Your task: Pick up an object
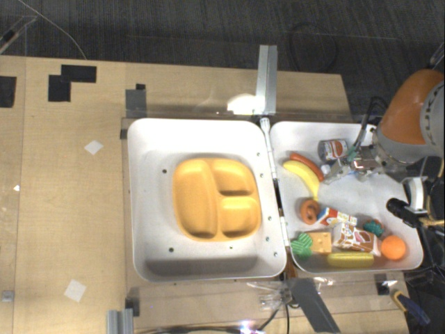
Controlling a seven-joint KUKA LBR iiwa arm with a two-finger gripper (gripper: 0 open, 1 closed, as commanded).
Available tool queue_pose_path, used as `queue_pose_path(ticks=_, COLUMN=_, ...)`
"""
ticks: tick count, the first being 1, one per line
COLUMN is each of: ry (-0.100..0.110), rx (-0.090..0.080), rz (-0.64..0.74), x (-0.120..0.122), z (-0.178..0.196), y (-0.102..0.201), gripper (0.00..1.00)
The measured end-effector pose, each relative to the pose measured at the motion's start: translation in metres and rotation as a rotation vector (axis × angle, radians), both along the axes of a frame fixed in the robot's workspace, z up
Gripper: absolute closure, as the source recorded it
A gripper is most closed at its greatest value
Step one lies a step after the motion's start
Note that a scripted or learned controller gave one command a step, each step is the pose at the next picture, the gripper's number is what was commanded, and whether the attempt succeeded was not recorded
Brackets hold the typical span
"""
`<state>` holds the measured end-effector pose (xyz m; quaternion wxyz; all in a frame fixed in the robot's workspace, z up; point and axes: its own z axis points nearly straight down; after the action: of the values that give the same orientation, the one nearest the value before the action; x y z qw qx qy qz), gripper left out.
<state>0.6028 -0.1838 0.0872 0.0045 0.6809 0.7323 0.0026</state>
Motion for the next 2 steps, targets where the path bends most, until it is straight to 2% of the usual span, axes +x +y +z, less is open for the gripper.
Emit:
queue_pose_path(ticks=1, ry=0.036, rx=0.008, rz=-0.162, x=0.052, z=-0.003, y=-0.011, gripper=0.0)
queue_pose_path(ticks=2, ry=0.029, rx=0.002, rz=-0.162, x=0.054, z=0.008, y=-0.012, gripper=1.0)
